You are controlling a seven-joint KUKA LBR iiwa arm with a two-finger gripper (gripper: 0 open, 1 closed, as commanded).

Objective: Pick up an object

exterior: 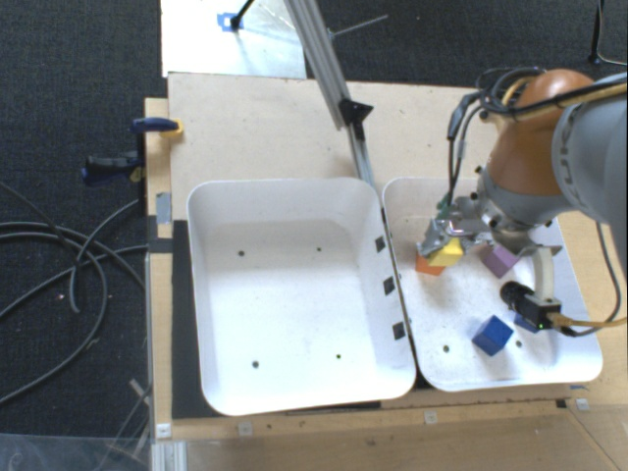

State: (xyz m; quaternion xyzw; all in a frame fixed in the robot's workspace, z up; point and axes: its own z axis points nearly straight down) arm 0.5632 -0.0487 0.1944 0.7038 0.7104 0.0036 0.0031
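Observation:
The right bin [579, 361] holds several small blocks. A yellow block [449, 253] lies near the bin's left wall, with an orange block [428, 265] touching its lower left side. A purple block [499, 259] sits just to their right, and a blue block [493, 335] lies nearer the front. My gripper [442, 235] reaches down from the grey and orange arm [535, 155] and sits right over the yellow block's top edge. The view does not reveal whether it touches the block.
The left bin [285, 292] stands beside the right one, their walls meeting near a row of black clips [389, 285]. A slanted metal pole [329, 67] crosses the bench behind. A black device with a cable [530, 307] hangs over the right bin.

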